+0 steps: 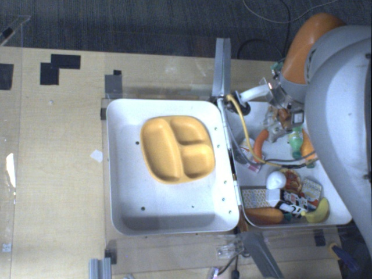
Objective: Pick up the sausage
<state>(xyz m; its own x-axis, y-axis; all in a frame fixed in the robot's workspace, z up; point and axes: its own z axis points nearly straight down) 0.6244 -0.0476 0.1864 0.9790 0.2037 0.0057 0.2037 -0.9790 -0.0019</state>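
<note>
The gripper (279, 118) hangs low over the right bin (256, 173), upper right of frame, apparently reaching; its grip cannot be judged. The sausage (264, 215) lies near the bin's lower left corner, so the arm likely must shift down-frame.

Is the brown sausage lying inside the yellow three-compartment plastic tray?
No: the brown sausage lies at the near edge of the right white bin, while the yellow three-compartment plastic tray sits in the left white bin.

Two white bins (116, 173), one yellow divided tray (177, 148), one sausage (265, 215), one banana (318, 211).
</note>
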